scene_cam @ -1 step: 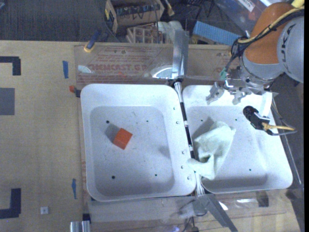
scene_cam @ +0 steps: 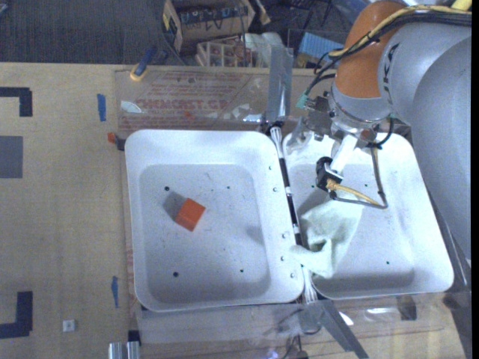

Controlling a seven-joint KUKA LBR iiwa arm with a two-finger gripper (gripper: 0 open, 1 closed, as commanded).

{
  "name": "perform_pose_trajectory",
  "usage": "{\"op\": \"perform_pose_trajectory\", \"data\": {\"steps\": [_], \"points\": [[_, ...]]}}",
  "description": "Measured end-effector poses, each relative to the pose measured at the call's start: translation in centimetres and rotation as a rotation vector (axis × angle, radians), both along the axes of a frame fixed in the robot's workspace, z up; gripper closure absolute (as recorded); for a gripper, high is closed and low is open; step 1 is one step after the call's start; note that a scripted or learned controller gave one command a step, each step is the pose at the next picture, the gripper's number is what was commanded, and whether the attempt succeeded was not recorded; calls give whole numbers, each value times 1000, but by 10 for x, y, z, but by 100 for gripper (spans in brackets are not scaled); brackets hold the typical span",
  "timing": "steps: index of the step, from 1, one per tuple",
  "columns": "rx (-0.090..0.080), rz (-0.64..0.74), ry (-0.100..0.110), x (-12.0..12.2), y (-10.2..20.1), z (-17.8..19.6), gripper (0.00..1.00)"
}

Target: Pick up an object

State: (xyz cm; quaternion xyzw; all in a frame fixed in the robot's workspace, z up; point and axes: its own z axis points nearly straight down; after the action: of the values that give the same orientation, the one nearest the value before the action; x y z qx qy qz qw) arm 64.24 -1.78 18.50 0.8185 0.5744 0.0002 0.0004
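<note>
This is looking like a robotics lab. A grey industrial arm (scene_cam: 441, 88) is hanging at 3 o'clock over a wooden worktop (scene_cam: 60, 223) that is carrying two white bins (scene_cam: 142, 152). Black corner marks (scene_cam: 19, 99) and blue tape strips (scene_cam: 101, 107) are sitting on the wood at 9 o'clock. A cardboard box (scene_cam: 206, 13) of equipment is standing on grey carpet (scene_cam: 75, 13) at 12 o'clock.

Two bins sit side by side on the worktop (scene_cam: 60, 223). A block (scene_cam: 191, 214) lies in the left bin (scene_cam: 135, 200), a bit left of its middle. A cloth (scene_cam: 329, 234) lies in the right bin (scene_cam: 419, 223) by its left wall, with its near end over the rim between the bins. The arm (scene_cam: 367, 58) comes in from the right, and the tool (scene_cam: 318, 137) is over the back left part of the right bin, behind the cloth.
</note>
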Motion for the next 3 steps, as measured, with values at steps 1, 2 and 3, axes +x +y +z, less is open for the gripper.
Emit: {"op": "perform_pose_trajectory", "data": {"steps": [1, 2, 3], "points": [[-1, 2, -2, 1, 1, 11, 100], [1, -218, 6, -25, 83, 0, 100], [4, -480, -5, -92, 137, -95, 100]]}}
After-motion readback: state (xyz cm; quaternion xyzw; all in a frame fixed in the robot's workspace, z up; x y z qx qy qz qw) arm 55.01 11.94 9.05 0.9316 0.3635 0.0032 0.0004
